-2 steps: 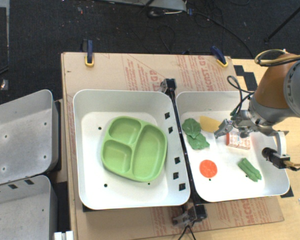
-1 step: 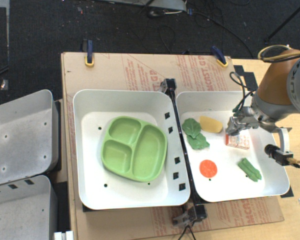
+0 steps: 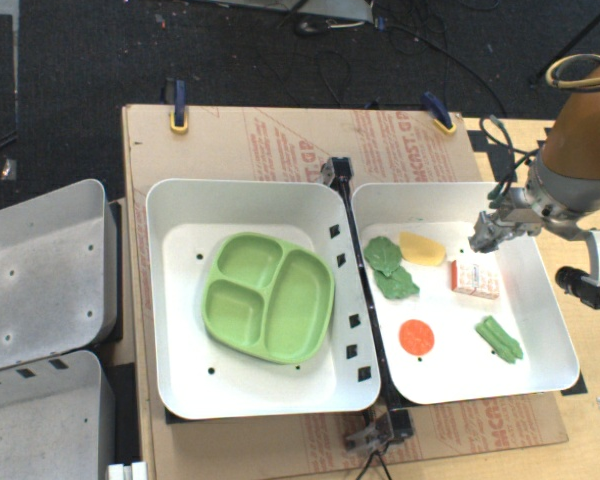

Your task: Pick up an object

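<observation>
The right bin (image 3: 540, 368) holds a yellow piece (image 3: 422, 249), a green leafy piece (image 3: 390, 267), a round orange-red piece (image 3: 416, 337), a green pod-shaped piece (image 3: 499, 337) and a small red-and-white box (image 3: 475, 279). My gripper (image 3: 483, 240) hangs at the end of the arm coming in from the right. It sits just above the far edge of the red-and-white box, to the right of the yellow piece. I see nothing held between its tips.
The left bin (image 3: 180, 368) holds a light green divided tray (image 3: 268, 296). A black divider (image 3: 355, 268) runs between the two bins. White panels (image 3: 40, 268) lie off the bench to the left. Clamps (image 3: 179, 118) pin the cardboard at the far edge.
</observation>
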Controlling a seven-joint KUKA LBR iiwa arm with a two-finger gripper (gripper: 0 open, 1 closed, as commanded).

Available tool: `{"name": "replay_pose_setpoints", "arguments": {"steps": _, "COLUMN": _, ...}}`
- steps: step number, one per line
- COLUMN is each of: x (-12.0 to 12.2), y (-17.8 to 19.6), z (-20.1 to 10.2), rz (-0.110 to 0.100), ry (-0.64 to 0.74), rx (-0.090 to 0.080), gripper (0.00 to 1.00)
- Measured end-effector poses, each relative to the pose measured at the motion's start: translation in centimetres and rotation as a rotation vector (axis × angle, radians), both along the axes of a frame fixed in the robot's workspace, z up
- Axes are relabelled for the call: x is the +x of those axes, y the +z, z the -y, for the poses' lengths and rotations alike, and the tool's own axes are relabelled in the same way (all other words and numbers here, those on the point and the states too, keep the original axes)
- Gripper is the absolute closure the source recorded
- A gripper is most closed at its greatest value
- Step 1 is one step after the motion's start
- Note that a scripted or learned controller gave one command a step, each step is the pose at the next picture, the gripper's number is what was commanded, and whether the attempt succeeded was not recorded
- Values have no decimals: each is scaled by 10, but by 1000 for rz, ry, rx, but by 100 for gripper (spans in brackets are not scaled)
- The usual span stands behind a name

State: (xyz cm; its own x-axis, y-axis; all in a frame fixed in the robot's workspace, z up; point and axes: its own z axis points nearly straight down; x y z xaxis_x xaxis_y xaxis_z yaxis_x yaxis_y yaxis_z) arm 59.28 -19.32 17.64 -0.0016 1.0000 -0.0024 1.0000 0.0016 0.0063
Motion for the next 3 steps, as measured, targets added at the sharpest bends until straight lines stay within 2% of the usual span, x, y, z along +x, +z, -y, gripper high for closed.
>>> {"name": "replay_pose_setpoints", "arguments": {"steps": 1, "x": -6, "y": 61, "z": 3, "rz": 1, "ry": 0, "rx": -1, "gripper": 100}}
{"name": "replay_pose_setpoints", "arguments": {"steps": 2, "x": -5, "y": 73, "z": 4, "rz": -3, "ry": 0, "rx": 1, "gripper": 100}}
{"name": "replay_pose_setpoints", "arguments": {"steps": 3, "x": -5, "y": 65, "z": -55, "rz": -7, "ry": 6, "rx": 4, "gripper": 100}}
